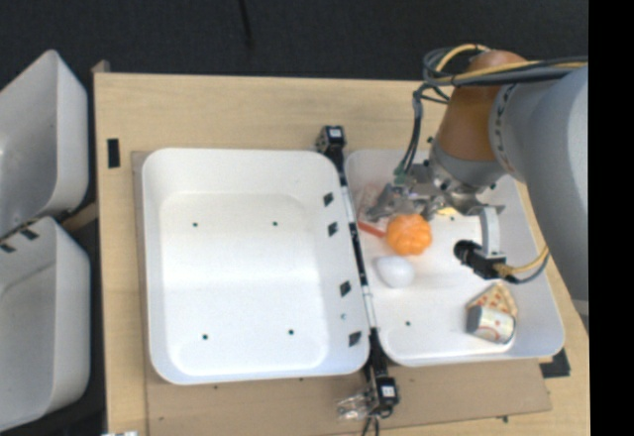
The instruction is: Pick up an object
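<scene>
— What's sitting lowest in the frame?
— Patterned paper cup [491,313], lying at the right bin's [436,345] lower right.
— And the gripper [416,198]?
— Hovering over the bumpy orange ball [408,234], right-centre; a white ball [395,272] is lying just below. Finger state: I cannot tell.

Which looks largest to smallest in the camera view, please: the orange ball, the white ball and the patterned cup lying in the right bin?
1. Patterned cup
2. Orange ball
3. White ball

The cup and the orange ball look close in size, so their order is unsure.

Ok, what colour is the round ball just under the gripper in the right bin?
Orange. The ball shows best in the camera view, beside a white ball.
</scene>
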### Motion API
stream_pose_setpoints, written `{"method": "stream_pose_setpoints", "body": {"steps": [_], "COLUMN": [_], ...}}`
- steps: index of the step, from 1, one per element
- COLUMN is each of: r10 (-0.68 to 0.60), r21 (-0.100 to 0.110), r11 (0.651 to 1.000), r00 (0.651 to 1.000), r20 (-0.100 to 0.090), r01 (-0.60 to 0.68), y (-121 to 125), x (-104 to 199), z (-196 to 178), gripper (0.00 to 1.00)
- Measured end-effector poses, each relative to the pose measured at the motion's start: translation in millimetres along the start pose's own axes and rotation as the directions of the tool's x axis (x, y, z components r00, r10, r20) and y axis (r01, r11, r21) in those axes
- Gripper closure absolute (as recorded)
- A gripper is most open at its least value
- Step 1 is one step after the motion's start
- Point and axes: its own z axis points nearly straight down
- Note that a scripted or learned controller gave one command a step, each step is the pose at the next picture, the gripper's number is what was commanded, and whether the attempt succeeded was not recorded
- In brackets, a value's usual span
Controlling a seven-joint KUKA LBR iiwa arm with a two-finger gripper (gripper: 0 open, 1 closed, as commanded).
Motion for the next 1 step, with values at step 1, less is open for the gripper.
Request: {"method": "stream_pose_setpoints", "body": {"steps": [1], "r10": [0.006], "r21": [-0.011], "r11": [1.000], "r00": [1.000], "r20": [-0.002], "r01": [-0.006], "y": [-78.7], "x": [-0.4], "z": [-5.9], "gripper": [0.00]}}
